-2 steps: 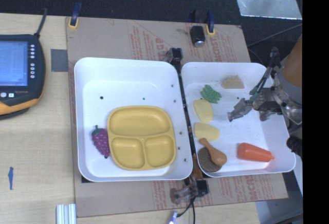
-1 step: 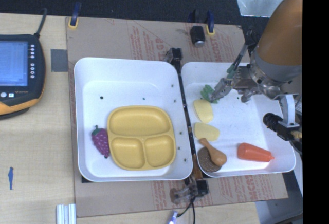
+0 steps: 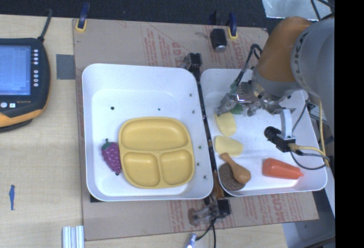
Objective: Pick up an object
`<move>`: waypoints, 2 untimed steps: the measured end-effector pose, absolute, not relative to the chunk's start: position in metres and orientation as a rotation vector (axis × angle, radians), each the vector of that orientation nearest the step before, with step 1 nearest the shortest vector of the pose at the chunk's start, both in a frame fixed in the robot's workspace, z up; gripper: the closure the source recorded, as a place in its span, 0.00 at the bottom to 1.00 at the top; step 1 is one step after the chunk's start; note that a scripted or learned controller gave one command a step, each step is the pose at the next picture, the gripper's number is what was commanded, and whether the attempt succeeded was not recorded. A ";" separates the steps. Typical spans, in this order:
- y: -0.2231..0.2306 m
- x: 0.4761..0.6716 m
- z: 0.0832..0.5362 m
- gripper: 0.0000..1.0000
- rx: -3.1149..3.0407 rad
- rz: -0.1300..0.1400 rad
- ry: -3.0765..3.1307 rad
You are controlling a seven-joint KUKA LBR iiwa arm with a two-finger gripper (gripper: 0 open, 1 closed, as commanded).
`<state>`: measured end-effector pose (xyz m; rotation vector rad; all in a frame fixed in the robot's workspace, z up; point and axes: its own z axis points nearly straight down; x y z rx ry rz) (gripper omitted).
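My gripper (image 3: 227,106) hangs low in the right bin (image 3: 259,187), near its left wall, just above a pale yellow piece (image 3: 227,124). A second pale yellow piece (image 3: 228,145) lies below that one. A brown wooden spoon-like thing (image 3: 234,172) rests at the bin's front left, and an orange carrot (image 3: 280,169) lies at the front right. Nothing shows between the fingers. In the left bin (image 3: 99,85) sits a yellow divided plate (image 3: 155,151) with a purple bunch of grapes (image 3: 112,156) to its left.
The arm with its orange band (image 3: 284,50) covers the right bin's back right corner. A black cable and fitting (image 3: 280,137) lie over the right bin's middle. A teach pendant (image 3: 20,82) lies on the bench at far left. Clamps (image 3: 219,37) stand behind the bins.
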<state>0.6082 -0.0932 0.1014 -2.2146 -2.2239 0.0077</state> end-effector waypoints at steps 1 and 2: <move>-0.113 0.645 0.092 0.00 -2.216 0.003 -2.224; -0.113 0.646 0.103 1.00 -2.214 0.001 -2.228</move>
